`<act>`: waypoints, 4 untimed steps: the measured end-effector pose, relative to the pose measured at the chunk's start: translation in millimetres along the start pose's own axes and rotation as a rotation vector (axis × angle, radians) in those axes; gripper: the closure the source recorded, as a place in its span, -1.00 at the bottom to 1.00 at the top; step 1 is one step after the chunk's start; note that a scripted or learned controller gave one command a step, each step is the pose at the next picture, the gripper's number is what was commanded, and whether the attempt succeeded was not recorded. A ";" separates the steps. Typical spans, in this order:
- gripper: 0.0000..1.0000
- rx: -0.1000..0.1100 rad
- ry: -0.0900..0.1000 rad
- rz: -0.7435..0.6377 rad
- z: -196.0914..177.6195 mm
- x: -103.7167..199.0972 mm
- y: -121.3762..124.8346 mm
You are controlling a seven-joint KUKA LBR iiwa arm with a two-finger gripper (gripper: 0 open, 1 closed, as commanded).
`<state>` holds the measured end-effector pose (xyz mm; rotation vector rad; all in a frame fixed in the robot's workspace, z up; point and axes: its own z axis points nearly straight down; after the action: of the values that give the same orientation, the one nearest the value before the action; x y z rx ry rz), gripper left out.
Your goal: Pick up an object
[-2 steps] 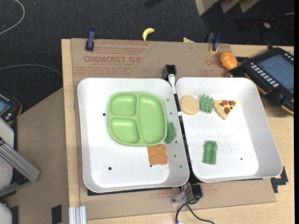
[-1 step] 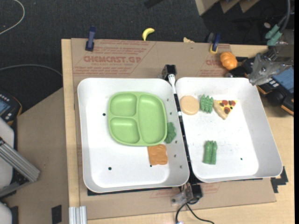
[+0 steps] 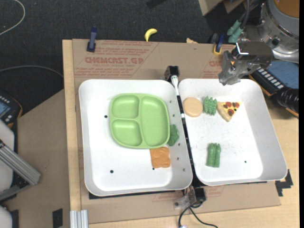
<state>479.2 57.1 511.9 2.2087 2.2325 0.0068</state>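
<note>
From above, the gripper [image 3: 232, 75] hangs over the far rim of the right bin [image 3: 266, 141]; whether it is clenched or released cannot be told, and nothing is seen in it. Its likely targets lie just below: a pizza slice [image 3: 229, 110], a broccoli floret [image 3: 210, 105] and a round bun [image 3: 193, 107], set close in a row. A green bundle [image 3: 213, 155] lies apart, with open floor around it. The left bin [image 3: 92, 141] holds a green tray [image 3: 140, 120] and an orange piece [image 3: 161, 157].
</note>
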 end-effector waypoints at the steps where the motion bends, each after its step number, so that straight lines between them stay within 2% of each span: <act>1: 1.00 0.014 -0.003 0.002 92.3 72.9 -0.6; 2: 1.00 0.000 -0.001 0.010 75.9 68.4 1.1; 3: 1.00 0.016 -0.006 0.019 178.6 9.1 -1.6; 4: 1.00 -0.005 0.002 0.003 104.1 82.0 9.3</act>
<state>488.1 139.4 408.1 2.2101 2.2274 0.0146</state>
